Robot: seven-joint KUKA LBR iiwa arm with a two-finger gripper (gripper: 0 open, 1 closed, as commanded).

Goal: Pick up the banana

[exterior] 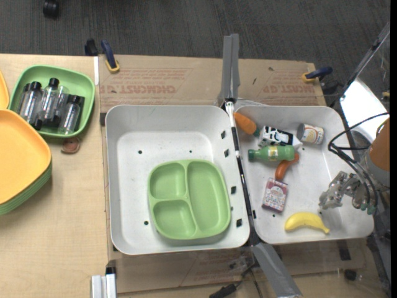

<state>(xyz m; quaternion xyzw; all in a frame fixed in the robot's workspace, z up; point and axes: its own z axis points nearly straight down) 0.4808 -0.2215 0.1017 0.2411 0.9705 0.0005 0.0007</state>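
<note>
Gripper near the banana

The fingers look spread and pinch nothing, just up and right of the banana in the right bin.

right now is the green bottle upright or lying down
Lying down: the green bottle rests on its side in the right bin, cap toward the left.

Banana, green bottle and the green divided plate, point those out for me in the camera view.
banana [306,223], camera view, middle of its yellow curve.
green bottle [273,154], camera view, middle of its body, lying on its side.
green divided plate [188,198], camera view, the ridge between its compartments.
</note>
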